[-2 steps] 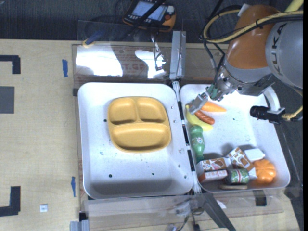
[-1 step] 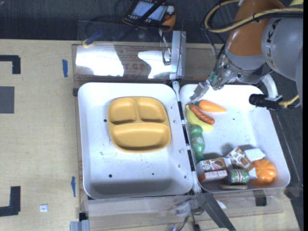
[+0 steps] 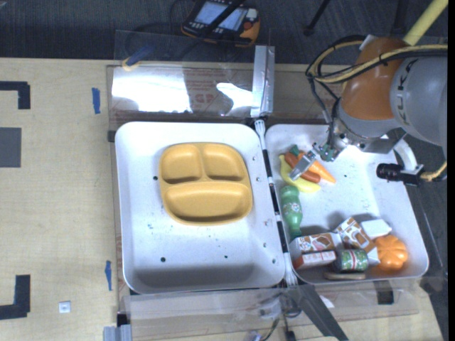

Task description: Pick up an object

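A pale wooden desk carries two shallow white bins side by side, with black corner marks and short strips of blue tape on its bare left part. The left bin holds a yellow divided tray with three compartments, lying flat toward the bin's far half; small dark specks dot the white floor around it. The right bin holds the loose items: an orange toy carrot and a yellow piece lie together near its far left corner, a green bottle lies just beside them along the left wall, and along the near edge sit a brown-and-white carton, a green can, a small white carton and an orange pumpkin-like toy, packed closely. The grey arm with its orange band reaches in from the right, and its pincer is down over the carrot and yellow piece, its metal tips right at them; whether it is clenched or released cannot be told, and no item is clearly seen between its tips. Behind the bins stands a clear plastic panel catching glare, with a metal bracket at its right end. Beyond the desk the floor is dark carpet, where a handheld control pendant lies with its screen lit, and black stand legs cross the top of the view.
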